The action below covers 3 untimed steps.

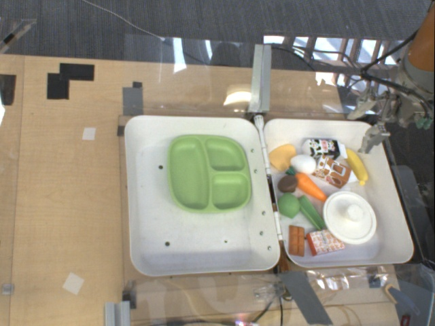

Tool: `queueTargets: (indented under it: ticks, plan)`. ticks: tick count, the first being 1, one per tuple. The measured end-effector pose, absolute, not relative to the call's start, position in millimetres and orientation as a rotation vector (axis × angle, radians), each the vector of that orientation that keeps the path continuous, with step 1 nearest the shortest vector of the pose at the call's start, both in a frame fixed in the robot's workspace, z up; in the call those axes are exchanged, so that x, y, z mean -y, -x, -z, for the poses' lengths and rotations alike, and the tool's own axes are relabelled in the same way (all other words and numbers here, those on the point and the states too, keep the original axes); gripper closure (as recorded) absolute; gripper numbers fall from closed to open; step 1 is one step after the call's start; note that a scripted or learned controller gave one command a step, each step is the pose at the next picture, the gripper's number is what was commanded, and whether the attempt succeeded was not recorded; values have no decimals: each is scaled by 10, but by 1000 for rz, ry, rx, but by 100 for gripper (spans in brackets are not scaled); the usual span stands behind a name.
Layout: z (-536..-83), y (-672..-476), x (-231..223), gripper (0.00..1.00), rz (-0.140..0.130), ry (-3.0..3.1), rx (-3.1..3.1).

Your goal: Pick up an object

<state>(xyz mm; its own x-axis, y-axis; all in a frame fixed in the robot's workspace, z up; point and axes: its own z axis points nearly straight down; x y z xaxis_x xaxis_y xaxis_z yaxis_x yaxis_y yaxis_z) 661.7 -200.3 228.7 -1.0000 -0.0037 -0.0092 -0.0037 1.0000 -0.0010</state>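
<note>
The arm reaches in from the right, and its pincer hangs over the far right corner of the right bin; whether its tips stand apart or together cannot be told from this view, and nothing is seen between them. No object is lifted yet, so you are at the approach step. The right bin holds a crowded cluster: a banana, a small printed carton, a white egg, a carrot, a white lidded bowl, a brown block and a red-and-white packet. The left bin carries a green divided plate. The banana lies nearest the pincer, just beside the bin's right wall, and is likely the easiest target. Its long axis runs from the far end, near the carton, toward the near right, roughly along the wall, with its tip pointing toward the near edge of the bench. To do the step well, turn the pincer so that it closes across the banana's short width, not along its length, and centre it on the fruit's middle. Descend straight down, keeping clear of the wall and of the snack packet touching or just beside the banana's left side. The bowl is wide and rounded, so judge it a poor choice.
</note>
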Motion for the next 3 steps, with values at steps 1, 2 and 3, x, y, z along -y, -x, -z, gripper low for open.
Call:
queueTargets:
  ticks: [1,2,3]
  plan:
    - [-1172,-6706,1597,0,7,-172,-3114]
    - [-1103,-6693,1565,0,14,-257,-3115]
    - [-1091,-6705,1643,0,-7,-391,-3113]
